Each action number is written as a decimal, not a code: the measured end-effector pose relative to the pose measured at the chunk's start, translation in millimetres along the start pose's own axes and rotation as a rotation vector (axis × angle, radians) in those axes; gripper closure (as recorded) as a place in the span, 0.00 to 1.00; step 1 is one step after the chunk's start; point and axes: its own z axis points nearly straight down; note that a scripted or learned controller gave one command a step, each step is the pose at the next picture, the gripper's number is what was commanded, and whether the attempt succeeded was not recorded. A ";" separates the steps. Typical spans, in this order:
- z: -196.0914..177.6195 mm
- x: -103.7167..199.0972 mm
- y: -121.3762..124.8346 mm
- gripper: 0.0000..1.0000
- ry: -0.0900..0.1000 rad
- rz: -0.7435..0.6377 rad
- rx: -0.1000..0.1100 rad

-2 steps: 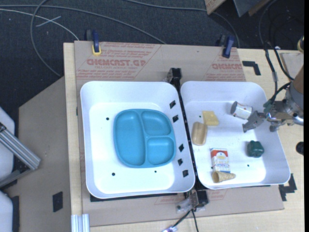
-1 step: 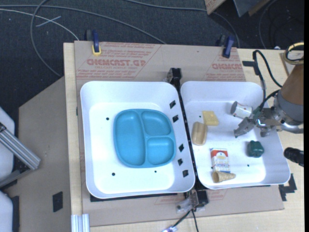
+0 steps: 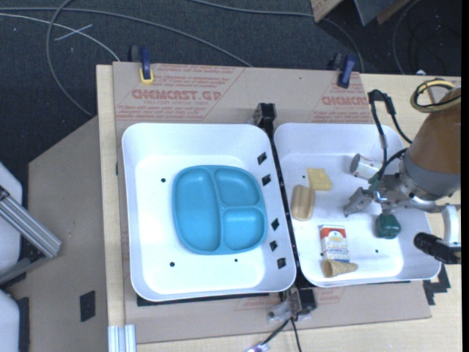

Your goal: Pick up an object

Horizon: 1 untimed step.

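Note:
My gripper (image 3: pixel 357 185) hangs over the middle of the right bin (image 3: pixel 418 270), open, with nothing between its fingers. One grey finger (image 3: pixel 356 203) points down-left and the other (image 3: pixel 362 165) lies toward the back. A dark green lump (image 3: pixel 387 226) sits just under the wrist, to the gripper's front right. To its left lie a tan bread-like roll (image 3: pixel 303 202) and a small yellow block (image 3: pixel 318 179). A red and white box (image 3: pixel 333 241) and a tan cone (image 3: pixel 338 268) rest near the bin's front wall.
The left bin (image 3: pixel 146 270) holds a blue divided plate (image 3: pixel 218 208). A black ridge (image 3: pixel 272 189) separates the two bins. Black cables (image 3: pixel 381 123) run along the arm over the right bin's back. Clamps (image 3: pixel 146 68) hold the board at the back edge.

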 end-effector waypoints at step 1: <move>38.2 0.7 0.0 0.00 0.000 0.000 0.001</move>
